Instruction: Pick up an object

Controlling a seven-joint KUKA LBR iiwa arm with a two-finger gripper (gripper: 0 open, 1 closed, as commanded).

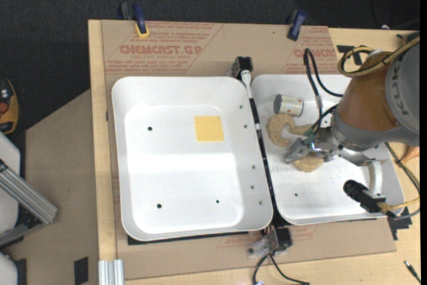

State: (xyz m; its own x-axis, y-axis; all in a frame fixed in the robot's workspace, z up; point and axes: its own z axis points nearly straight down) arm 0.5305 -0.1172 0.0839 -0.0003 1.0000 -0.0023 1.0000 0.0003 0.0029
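Camera view: the gripper [298,151] is seen low in the right bin [313,200], at the tan curved object [285,127]; whether anything is clasped cannot be told, the arm's [373,103] bulk hiding much. A white cylinder [289,104] lies just beyond. A yellow square [209,129] sits in the left bin [180,210].

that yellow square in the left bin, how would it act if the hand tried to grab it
The yellow square lies flat against the bin floor, so it looks thin and probably light. With no raised edge showing, fingers would likely struggle to get under it. A push would probably slide it across the smooth white surface.
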